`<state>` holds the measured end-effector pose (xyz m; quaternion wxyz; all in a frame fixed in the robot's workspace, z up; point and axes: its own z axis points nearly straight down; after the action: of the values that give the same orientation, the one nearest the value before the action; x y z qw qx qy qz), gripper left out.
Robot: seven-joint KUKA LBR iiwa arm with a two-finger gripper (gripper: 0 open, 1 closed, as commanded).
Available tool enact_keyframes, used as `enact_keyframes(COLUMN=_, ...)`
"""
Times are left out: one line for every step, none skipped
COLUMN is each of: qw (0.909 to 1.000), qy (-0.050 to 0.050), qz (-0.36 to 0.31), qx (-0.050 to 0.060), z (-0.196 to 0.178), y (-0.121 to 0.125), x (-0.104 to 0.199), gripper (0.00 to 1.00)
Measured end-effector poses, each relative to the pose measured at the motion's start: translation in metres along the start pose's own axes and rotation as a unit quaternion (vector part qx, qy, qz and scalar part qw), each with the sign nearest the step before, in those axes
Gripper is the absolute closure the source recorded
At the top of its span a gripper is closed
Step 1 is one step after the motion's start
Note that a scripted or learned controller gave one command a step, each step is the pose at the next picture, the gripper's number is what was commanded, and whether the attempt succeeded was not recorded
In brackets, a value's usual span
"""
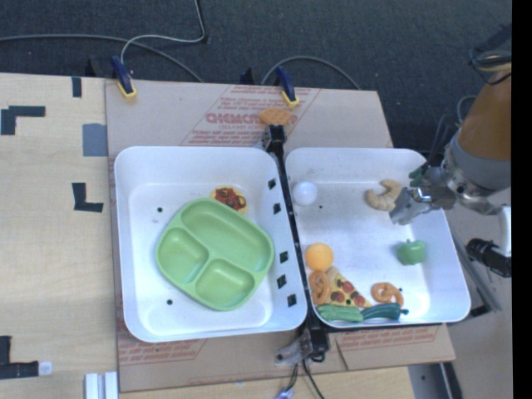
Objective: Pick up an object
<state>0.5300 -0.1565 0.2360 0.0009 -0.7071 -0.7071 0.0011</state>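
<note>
My gripper (pixel 410 200) hangs over the right side of the right bin (pixel 436 169), reaching in from the right edge. A tan croissant-shaped toy (pixel 382 194) lies just to its left. A small green object (pixel 411 252) sits below it on the bin floor. The same bin holds a white ball (pixel 306 193), an orange ball (pixel 319 257), a pizza slice (pixel 332 288), a small pretzel (pixel 385 292) and a green-and-teal pod (pixel 363 312). I see nothing in the gripper.
The left bin (pixel 133 223) holds a green divided plate (pixel 214 253) and a small red-and-yellow toy (pixel 229 197) behind it. A black divider (pixel 287 223) runs between the bins. Cables and two clamps lie on the cardboard behind them.
</note>
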Motion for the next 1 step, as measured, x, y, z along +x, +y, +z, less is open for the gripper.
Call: enact_keyframes(qw=1.0000, qy=-0.001, qz=0.000, qx=-0.001, z=0.0396, y=0.0404, x=-0.0373, gripper=1.00)
